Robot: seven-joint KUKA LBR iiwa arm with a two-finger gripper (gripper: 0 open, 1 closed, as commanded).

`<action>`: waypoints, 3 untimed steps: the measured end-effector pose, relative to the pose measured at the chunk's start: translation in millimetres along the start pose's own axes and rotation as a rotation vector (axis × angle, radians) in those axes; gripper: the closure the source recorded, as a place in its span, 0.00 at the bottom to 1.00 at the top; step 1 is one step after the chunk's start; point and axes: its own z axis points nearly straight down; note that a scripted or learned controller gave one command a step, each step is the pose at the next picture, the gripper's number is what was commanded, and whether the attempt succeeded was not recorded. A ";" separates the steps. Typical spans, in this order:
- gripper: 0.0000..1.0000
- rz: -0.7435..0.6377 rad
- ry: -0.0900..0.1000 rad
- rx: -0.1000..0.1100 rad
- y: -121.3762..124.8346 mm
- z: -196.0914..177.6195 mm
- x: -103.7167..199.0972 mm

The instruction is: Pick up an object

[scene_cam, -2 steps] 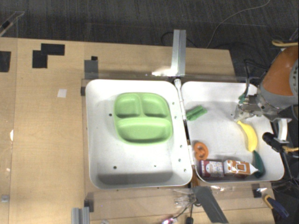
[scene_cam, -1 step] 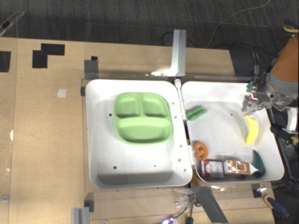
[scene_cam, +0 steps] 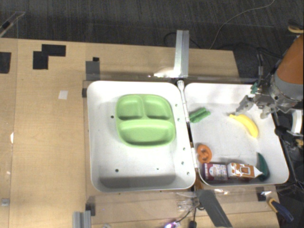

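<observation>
Two-finger gripper (scene_cam: 254,104) poised over right white bin (scene_cam: 218,127), far-right area, just above stem end of curved yellow plastic banana (scene_cam: 248,124). Jaws spread wide, nothing between them. Banana lying diagonally on bin floor, apart from small green pod-shaped piece (scene_cam: 199,114) to its left. Orange pretzel-like ring (scene_cam: 204,151), brown-and-white carton (scene_cam: 232,171) and dark green elongated piece (scene_cam: 262,165) along near edge. Green sectioned plastic tray (scene_cam: 145,119) in left bin (scene_cam: 102,141).

Likely step: descent onto banana. Best to centre over thick middle, fingers straddling short axis, then close; stem end likely to slip.

A light wooden bench (scene_cam: 42,137) stands on dark grey carpet (scene_cam: 118,11), crossed by a thin cable (scene_cam: 237,15).
</observation>
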 end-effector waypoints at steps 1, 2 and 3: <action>0.00 0.096 0.001 0.001 4.1 70.1 -6.8; 1.00 0.091 0.001 -0.002 5.8 60.0 -5.6; 1.00 0.211 0.000 0.001 19.9 -18.7 46.4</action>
